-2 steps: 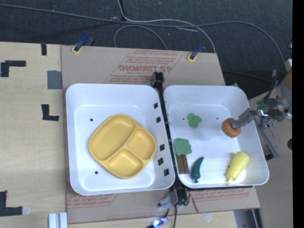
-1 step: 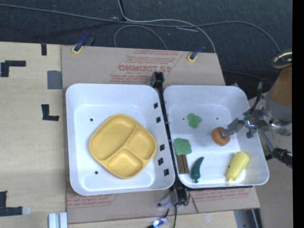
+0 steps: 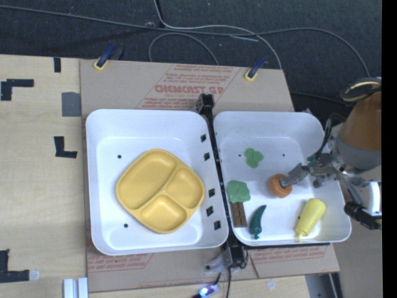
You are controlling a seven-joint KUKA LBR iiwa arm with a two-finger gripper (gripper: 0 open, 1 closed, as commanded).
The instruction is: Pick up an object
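The right bin point(image 3: 273, 121) holds several small toys. An orange round piece point(image 3: 278, 188) lies near its middle. A yellow corn-shaped piece point(image 3: 309, 217) lies at the front right, and a dark green pepper point(image 3: 257, 221) at the front. A green leafy piece point(image 3: 238, 191) and a smaller green piece point(image 3: 253, 158) lie to the left. My gripper point(image 3: 291, 178) reaches in from the right, low over the bin, with its tip touching or just over the orange piece's right side. I see nothing lifted.
The left bin point(image 3: 105, 129) holds a yellow divided plate point(image 3: 161, 190). A brown stick point(image 3: 240, 213) lies beside the pepper. The arm's orange band point(image 3: 366, 126) stands over the right bin's right wall. Cardboard lies under both bins, with cables behind.
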